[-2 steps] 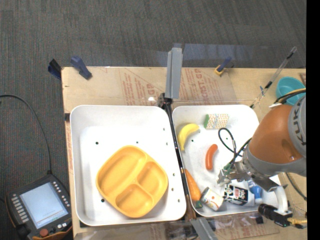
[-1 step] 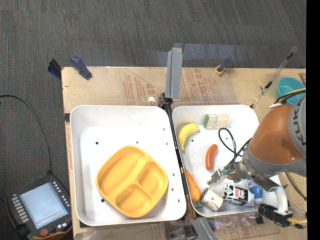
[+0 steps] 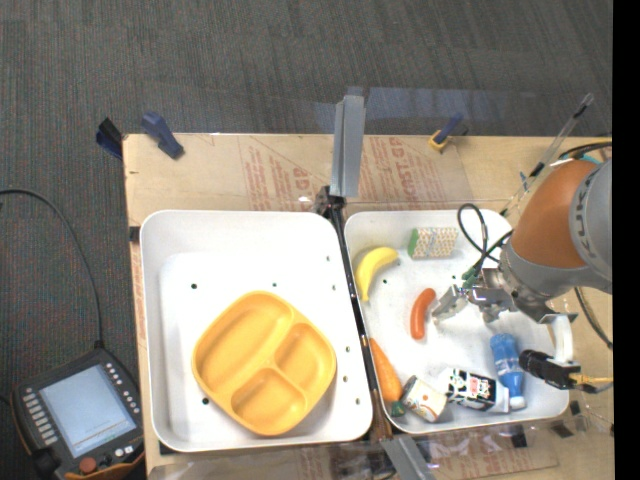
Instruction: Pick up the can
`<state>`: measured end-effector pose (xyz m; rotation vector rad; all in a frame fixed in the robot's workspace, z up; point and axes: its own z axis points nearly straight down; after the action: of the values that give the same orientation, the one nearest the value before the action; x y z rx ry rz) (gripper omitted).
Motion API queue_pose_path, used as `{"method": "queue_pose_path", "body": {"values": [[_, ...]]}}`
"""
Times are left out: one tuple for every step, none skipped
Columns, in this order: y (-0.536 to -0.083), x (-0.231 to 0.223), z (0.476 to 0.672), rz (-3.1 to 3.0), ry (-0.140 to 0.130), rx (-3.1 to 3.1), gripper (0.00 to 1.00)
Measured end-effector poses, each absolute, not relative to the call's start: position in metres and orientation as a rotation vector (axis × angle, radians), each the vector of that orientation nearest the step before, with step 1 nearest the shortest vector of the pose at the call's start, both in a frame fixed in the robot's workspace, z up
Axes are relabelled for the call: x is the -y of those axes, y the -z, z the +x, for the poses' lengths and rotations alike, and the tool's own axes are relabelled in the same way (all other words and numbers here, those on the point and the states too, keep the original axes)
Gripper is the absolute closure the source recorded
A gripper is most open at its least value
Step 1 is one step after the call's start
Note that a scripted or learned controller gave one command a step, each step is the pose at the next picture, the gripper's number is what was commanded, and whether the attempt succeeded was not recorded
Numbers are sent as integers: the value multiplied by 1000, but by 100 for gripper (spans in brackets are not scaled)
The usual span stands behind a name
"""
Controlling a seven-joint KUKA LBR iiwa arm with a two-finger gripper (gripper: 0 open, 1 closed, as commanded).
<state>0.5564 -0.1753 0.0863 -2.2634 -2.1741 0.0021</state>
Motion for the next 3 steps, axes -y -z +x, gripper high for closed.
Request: {"method": "queue_pose_path", "body": {"values": [[-87, 187, 644, -2282, -2, 2157, 0], [-87, 118, 644, -2294, -1, 2142, 0], [-88, 200, 645, -2279, 1, 2161, 0]]}}
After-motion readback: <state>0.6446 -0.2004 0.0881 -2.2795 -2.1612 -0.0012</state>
